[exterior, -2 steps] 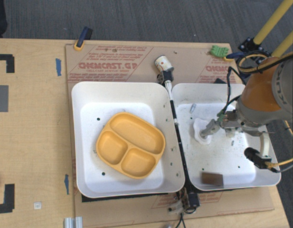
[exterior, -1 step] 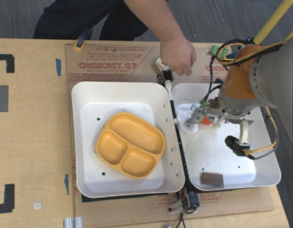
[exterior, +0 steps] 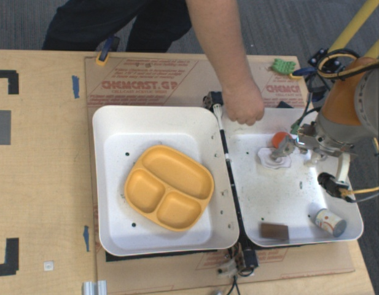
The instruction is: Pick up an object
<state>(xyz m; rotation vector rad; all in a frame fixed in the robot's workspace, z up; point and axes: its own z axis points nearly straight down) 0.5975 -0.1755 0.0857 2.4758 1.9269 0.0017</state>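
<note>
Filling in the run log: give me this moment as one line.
gripper over right bin near orange ball | person's hand in bin | yellow tray in left bin

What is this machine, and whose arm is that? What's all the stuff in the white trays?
The camera looks down from above on a bench with two shallow white bins. The grey and orange thing on the right is a robot arm; its gripper is low in the right bin, by a small orange-red object and something clear. I can't tell if it holds anything. A person's hand reaches in from the top. That bin also has a brown block and a small cylinder. The left bin holds a yellow divided plate.
</note>
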